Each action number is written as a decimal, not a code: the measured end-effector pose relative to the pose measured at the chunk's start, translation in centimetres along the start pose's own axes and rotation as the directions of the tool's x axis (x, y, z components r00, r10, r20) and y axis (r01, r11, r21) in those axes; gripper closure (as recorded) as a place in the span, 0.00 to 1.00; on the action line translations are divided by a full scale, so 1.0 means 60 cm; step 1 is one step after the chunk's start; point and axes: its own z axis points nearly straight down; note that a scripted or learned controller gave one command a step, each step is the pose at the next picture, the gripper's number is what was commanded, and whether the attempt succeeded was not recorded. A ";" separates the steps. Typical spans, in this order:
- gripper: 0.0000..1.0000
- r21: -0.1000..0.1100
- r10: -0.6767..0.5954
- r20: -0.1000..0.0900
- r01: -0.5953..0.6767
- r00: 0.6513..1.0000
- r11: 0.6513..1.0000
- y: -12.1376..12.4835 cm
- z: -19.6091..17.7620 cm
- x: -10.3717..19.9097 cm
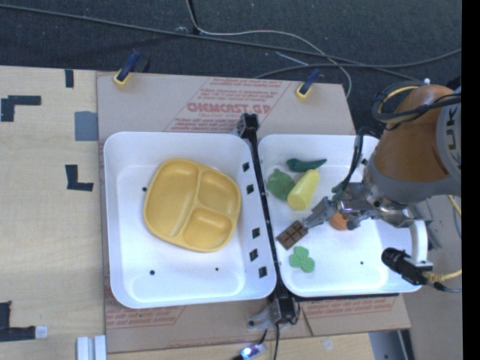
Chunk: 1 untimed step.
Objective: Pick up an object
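Observation:
My gripper [324, 213] hangs low over the middle of the right bin [375, 276], reaching in from the right. An orange object [340, 221] lies right by it, partly hidden under the wrist; I cannot tell if it is held. A brown chocolate bar [292, 234] lies just left of the gripper tip. A yellow corn-like piece [302, 189] and a light green pepper [280, 184] sit above it. A dark green chili [306, 163] lies at the back. A small green clover-shaped piece [301, 259] rests near the front.
The left bin [124, 201] holds a yellow divided plate [193, 203]. A black divider [261, 216] runs between the bins. The arm's orange and grey body [412, 152] covers the right bin's right side.

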 end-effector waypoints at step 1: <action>0.00 -0.011 -0.004 0.002 0.004 1.000 1.000 0.004 -0.008 0.000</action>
